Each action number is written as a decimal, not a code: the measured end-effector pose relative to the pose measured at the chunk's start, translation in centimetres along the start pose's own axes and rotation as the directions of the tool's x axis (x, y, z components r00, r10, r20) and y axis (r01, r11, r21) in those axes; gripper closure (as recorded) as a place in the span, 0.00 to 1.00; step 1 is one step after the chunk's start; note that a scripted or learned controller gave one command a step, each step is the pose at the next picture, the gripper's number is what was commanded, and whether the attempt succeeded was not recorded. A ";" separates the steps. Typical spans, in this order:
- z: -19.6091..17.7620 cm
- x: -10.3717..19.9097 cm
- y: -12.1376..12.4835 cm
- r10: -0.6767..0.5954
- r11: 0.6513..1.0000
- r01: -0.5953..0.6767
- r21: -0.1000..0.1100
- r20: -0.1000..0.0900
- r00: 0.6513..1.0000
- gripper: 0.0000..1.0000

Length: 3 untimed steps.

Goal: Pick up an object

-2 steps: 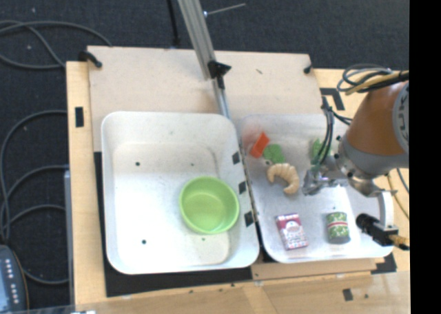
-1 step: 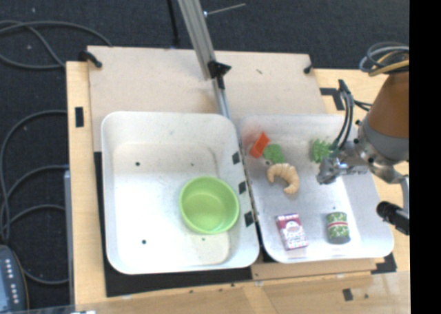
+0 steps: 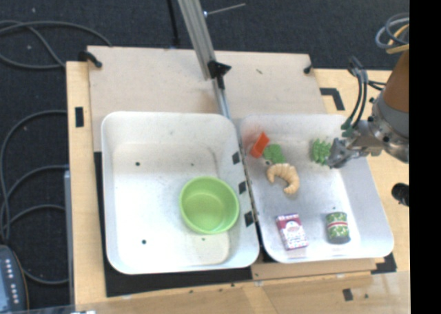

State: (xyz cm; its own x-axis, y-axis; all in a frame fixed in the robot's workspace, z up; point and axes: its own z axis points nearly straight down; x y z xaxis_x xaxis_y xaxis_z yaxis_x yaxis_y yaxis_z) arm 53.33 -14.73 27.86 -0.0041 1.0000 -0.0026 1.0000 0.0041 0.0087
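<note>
**A:** Where is the arm?

**B:** It enters at the right edge of the frame, its orange band showing at the upper right. The wrist slants down and left, bringing the gripper (image 3: 335, 156) low over the upper right part of the right bin (image 3: 365, 199). Whether it is open or closed cannot be told.

**A:** What lies near it?

**B:** A green leafy toy (image 3: 320, 150) sits just left of the gripper, touching or nearly so. Further left are a croissant (image 3: 285, 175), an orange piece (image 3: 260, 144) and a small green block (image 3: 274, 153). Toward the lower right of that bin lie a red carton (image 3: 292, 231) and a green can (image 3: 337, 226).

**A:** And the surroundings?

**B:** The left bin (image 3: 138, 168) holds a green bowl (image 3: 209, 205). Both bins rest on a pale wooden bench (image 3: 151, 78). A metal rail (image 3: 196, 20) slants up from between the bins, and cables (image 3: 34, 37) lie on dark floor at left.
</note>
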 end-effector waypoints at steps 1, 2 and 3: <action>0.7 4.0 2.6 -0.002 1.000 0.002 0.007 -0.002 1.000 1.00; 0.5 8.0 4.7 0.001 1.000 -0.001 0.008 -0.001 1.000 1.00; 0.1 13.1 6.2 -0.002 1.000 0.003 0.006 -0.002 1.000 1.00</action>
State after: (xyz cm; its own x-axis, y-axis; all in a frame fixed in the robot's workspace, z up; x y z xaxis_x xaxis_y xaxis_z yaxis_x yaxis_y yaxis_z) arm 59.48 -1.55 27.77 -0.0066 1.0000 -0.0001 1.0000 0.0066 0.0023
